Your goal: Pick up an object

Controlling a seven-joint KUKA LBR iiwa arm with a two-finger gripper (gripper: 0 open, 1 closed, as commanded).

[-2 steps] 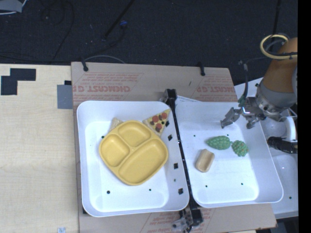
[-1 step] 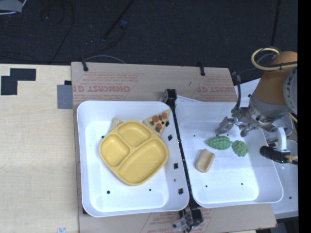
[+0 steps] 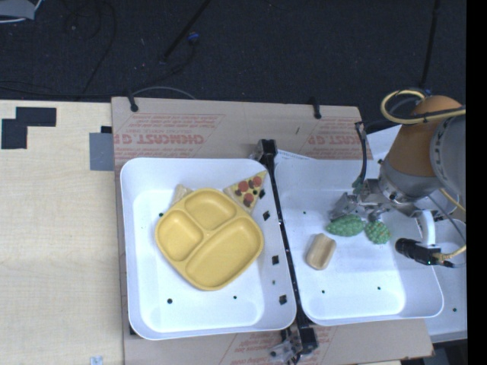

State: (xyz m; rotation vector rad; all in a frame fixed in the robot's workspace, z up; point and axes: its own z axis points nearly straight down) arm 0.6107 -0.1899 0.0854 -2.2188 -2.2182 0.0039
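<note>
In the right bin point(image 3: 358, 299) lie a green leafy toy point(image 3: 348, 226), with a second green piece point(image 3: 377, 233) beside it, and a tan oblong piece point(image 3: 320, 251) to their lower left. My gripper point(image 3: 361, 204) is low over the bin, right at the upper edge of the green leafy toy. Nothing visibly hangs from it. The grey arm with its orange band point(image 3: 415, 147) reaches in from the right and hides the bin's far right corner.
The left bin point(image 3: 144, 280) holds a yellow divided plate point(image 3: 210, 238) and a toy pizza slice point(image 3: 249, 190) at the plate's upper right. A black divider point(image 3: 278, 234) runs between the bins. Cardboard lies under both bins.
</note>
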